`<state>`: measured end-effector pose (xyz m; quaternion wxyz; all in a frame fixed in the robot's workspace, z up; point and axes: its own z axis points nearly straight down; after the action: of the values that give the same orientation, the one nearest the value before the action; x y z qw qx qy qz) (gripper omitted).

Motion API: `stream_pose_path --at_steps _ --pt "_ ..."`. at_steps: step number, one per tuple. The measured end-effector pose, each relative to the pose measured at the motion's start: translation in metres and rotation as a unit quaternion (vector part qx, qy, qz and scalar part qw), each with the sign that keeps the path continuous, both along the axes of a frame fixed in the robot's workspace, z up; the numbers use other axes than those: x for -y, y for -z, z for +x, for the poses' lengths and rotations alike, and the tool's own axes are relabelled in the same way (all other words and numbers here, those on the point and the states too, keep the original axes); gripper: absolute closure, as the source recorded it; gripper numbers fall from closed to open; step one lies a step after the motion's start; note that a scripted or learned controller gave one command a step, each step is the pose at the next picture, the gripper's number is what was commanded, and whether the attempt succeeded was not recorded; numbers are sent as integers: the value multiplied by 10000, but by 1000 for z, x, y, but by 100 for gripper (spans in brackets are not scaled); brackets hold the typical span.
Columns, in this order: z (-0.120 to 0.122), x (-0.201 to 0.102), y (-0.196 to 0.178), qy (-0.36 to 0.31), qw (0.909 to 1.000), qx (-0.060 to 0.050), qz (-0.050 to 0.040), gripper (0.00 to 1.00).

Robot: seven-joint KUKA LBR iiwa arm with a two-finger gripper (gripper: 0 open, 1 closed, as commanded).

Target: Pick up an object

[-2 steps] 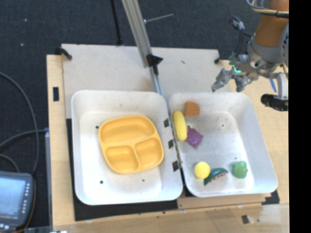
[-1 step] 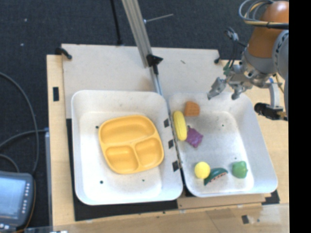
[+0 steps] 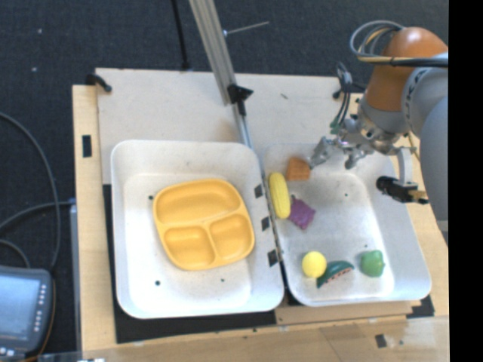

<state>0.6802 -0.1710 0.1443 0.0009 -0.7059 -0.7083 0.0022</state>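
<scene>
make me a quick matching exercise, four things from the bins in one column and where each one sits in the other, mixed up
Things:
1. yellow divided tray
2. corn cob
3. green ball
4. orange block

Places:
A. far end of the right bin, near the gripper
B. near right corner of the right bin
C. middle of the left bin
D. against the right bin's left wall, beside the purple piece

Pairs: 1-C, 2-D, 3-B, 4-A
</scene>
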Motion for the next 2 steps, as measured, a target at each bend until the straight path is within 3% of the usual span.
stream_pose_path --at_steps 1,2 --pt "-1 1 46 -4 10000 9 -7 0" --pt "1 2 30 -15 10000 41 -24 100"
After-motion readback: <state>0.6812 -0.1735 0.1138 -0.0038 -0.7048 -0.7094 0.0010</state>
